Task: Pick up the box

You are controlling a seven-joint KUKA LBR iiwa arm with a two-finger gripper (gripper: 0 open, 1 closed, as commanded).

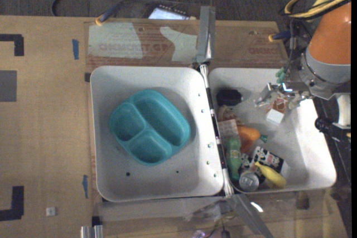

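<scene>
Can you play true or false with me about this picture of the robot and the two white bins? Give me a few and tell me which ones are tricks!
1. A teal tray with compartments lies in the left bin. True.
2. The banana is in the left bin. False: it lies in the right bin, near its front edge.
3. The gripper is above the right bin. True.
4. The gripper hangs over the teal tray. False: it is at the right bin's far side, with a small white and red box just under it.
5. An orange thing lies among the clutter in the right bin. True.
</scene>
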